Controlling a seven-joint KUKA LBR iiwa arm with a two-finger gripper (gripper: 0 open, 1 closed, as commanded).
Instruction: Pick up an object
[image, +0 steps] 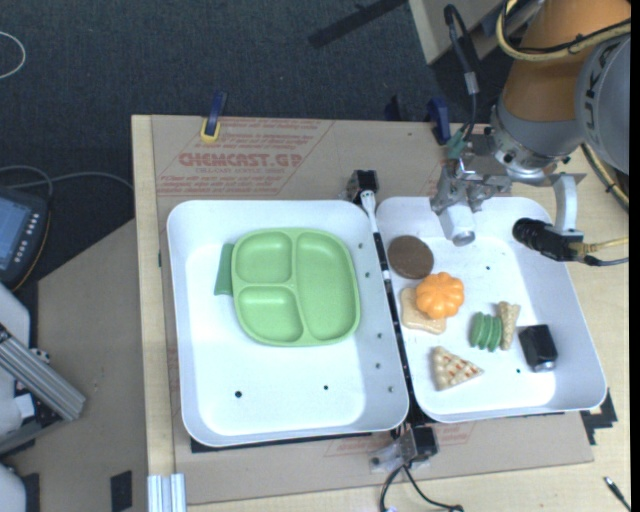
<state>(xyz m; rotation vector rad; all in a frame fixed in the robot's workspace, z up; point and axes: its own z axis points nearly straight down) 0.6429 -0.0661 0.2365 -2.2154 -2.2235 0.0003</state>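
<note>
On the surface (150, 250), a brown board with red lettering is carrying two shallow white bins side by side. The left bin (200, 380) is holding a light green divided tray (296, 286), which is lying flat near the bin's upper middle with three compartments facing up. A black clip (364, 184) is sitting at the top of the seam where the two bins are meeting. The right bin (570, 330) is holding the small objects: a round brown disc (410, 256) is lying near the bin's upper left, and just below it an orange pumpkin-shaped toy (440, 294) is resting partly on a tan cracker-like piece (418, 315). Lower down, a tan waffle-patterned wedge (455, 368) is lying apart from the others. To its right, a green bean-like piece (486, 331) is touching a pale tan stick (509, 322), and a small black block (538, 347) is sitting near the bin's right wall. The gripper (460, 225) is hanging over the upper part of the right bin, just right of the brown disc, with nothing visible between its jaws; whether they are wide or narrow cannot be told from this slant.
</note>
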